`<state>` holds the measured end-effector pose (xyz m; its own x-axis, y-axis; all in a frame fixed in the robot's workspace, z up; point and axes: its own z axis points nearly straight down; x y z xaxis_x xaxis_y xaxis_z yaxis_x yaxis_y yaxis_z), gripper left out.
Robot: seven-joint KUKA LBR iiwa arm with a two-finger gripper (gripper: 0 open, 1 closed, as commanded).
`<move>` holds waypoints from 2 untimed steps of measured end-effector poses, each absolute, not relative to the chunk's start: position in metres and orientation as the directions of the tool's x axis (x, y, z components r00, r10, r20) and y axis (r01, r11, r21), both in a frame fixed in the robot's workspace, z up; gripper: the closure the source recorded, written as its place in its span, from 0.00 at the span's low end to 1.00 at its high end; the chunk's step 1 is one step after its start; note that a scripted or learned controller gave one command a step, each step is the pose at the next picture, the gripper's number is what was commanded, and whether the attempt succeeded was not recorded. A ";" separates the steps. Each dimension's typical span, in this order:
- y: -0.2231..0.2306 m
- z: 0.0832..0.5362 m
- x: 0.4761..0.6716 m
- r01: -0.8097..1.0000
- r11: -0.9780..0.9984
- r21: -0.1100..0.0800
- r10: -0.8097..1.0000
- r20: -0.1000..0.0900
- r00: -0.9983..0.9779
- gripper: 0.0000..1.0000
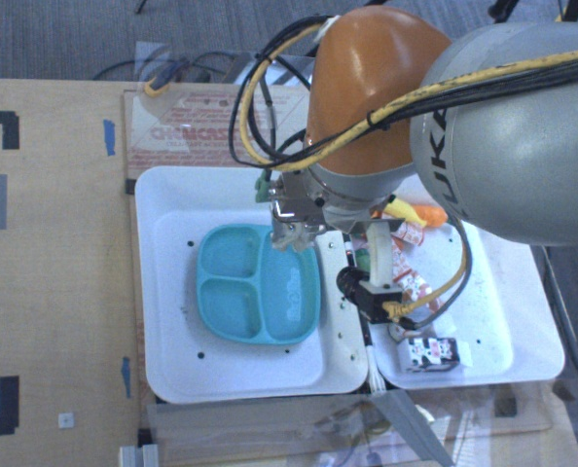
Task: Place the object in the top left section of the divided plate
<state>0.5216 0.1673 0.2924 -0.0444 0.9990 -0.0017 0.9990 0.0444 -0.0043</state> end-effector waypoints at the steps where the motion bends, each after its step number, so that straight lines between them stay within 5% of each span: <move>1: 0.166 0.327 0.534 0.999 0.049 -0.001 0.999 -0.002 -0.049 1.00; 2: 0.214 0.226 0.513 1.000 -0.022 -0.005 1.000 -0.002 0.022 1.00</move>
<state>0.5126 0.2143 0.2259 0.0221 0.9998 -0.0023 0.9997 -0.0222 -0.0046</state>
